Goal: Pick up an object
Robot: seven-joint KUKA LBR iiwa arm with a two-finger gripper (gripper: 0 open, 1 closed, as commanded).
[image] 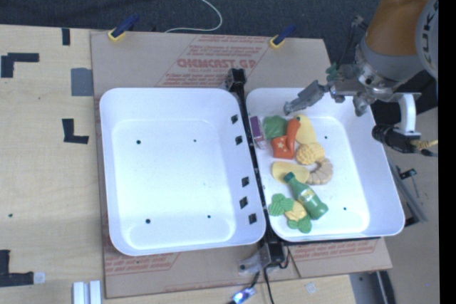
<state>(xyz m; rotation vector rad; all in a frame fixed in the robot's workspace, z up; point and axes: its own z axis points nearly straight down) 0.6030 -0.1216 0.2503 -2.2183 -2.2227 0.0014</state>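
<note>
I see the left shallow white plastic bin (171,167) with its whole floor open, the right white bin (363,181) crowded with toy food along its left wall, a green plastic bottle (308,198) there, and the grey two-finger gripper (298,103), whose jaw state I cannot tell, above its back edge.

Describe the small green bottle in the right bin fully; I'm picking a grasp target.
The small green toy bottle looks like glossy plastic, dark green with a narrow neck and cap and a lighter yellowish label round its body. It lies on its side in the right white bin, neck pointing up-left, base down-right. Its neck touches a pale yellow piece; its body lies against a green leafy piece. The gripper is apart from it, above the bin's far side.
</note>
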